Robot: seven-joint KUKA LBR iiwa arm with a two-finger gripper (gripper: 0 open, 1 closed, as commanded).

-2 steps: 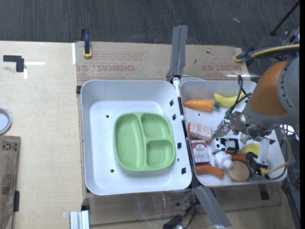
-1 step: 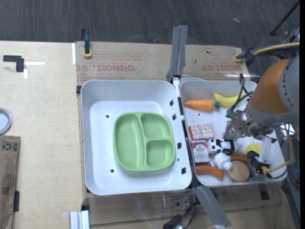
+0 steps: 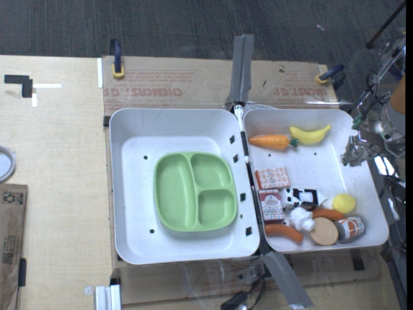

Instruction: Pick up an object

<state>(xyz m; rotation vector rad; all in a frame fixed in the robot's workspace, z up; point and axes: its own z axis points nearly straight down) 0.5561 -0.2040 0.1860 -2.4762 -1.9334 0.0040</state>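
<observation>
The right bin (image 3: 322, 163) holds several small items. An orange carrot (image 3: 270, 141) and a yellow banana (image 3: 310, 134) lie at its far end. Two red-and-white boxes (image 3: 272, 177) sit along its left wall. Near the front are a black-and-white toy (image 3: 303, 196), a yellow lemon (image 3: 344, 203), an orange sausage (image 3: 284, 232), a tan disc (image 3: 324, 232) and a can (image 3: 352, 228). My gripper (image 3: 357, 152) hangs at the bin's right rim, apart from all of them, with nothing seen in it.
The left bin (image 3: 129, 173) holds a green divided plate (image 3: 195, 191). A grey divider post (image 3: 242, 70) stands between the bins at the back. Clamps (image 3: 117, 66) hold the cardboard behind. A tape roll (image 3: 4, 165) lies at the far left.
</observation>
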